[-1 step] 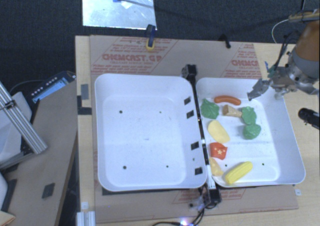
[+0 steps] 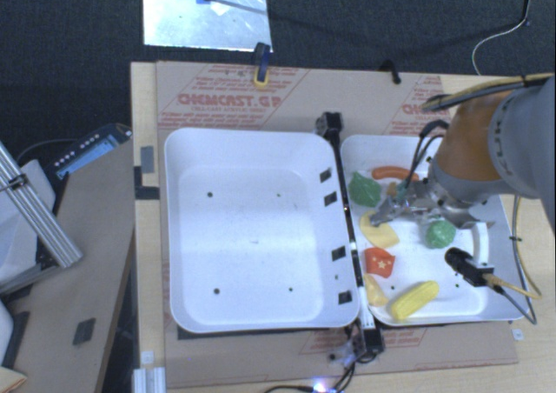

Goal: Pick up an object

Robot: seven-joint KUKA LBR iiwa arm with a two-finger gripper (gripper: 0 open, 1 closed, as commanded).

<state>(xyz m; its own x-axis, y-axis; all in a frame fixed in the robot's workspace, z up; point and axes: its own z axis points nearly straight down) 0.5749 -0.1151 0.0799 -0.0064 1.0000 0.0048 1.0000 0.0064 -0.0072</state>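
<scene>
- Your toys all lie in the right bin (image 2: 499, 209), at the right of the frame: a green piece (image 2: 365, 189) near its upper left, an orange-red stick (image 2: 393, 173) above it, a yellow slice (image 2: 379, 234), a red piece (image 2: 380, 262), a corn cob (image 2: 413, 298) at the bottom and a green ball (image 2: 440, 233).
- Your gripper (image 2: 388, 209) sits low between the green piece and the yellow slice; you cannot tell whether it is parted or clenched.
- The left bin (image 2: 252, 226) fills the frame's middle.
</scene>
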